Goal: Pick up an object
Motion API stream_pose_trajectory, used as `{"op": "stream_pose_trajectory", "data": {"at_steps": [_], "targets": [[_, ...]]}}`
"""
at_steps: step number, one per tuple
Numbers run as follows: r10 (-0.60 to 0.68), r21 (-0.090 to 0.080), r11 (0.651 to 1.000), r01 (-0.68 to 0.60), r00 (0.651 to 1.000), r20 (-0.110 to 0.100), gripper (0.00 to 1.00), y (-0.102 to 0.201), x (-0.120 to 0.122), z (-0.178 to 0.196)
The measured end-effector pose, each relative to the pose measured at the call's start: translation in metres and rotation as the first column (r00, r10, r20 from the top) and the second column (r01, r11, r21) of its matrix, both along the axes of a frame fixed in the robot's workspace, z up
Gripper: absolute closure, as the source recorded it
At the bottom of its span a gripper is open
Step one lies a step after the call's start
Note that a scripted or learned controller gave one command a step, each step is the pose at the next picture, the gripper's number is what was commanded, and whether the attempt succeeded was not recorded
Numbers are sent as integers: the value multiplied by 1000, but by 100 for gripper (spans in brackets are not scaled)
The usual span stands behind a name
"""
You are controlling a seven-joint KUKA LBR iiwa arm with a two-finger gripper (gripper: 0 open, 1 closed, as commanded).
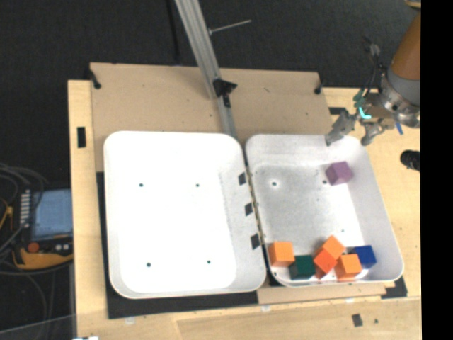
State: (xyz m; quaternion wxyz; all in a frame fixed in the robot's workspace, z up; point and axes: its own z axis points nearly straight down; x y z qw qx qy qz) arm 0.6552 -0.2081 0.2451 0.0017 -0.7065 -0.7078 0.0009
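No legible markings. Right bin (368, 190): one purple cube (339, 173), three orange cubes (282, 252), one green (304, 266), one blue (364, 256). Gripper (352, 132) fingers apart, holding nothing

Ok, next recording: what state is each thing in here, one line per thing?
hand: open, fingers spread, above the right bin's far edge, holding nothing.
purple block: loose, alone in the right bin's far part.
orange blocks: three, resting along the near wall.
green block: resting among the orange ones.
blue block: at the near right corner.
right bin: flat on the bench.
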Motion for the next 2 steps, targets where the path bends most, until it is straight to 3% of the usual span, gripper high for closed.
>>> {"op": "stream_pose_trajectory", "data": {"at_steps": [1, 2], "targets": [[3, -5, 1000, -3, 1000, 4, 0, -1, 1, 3], [6, -4, 1000, -6, 1000, 1, 0, -2, 5, -39]]}}
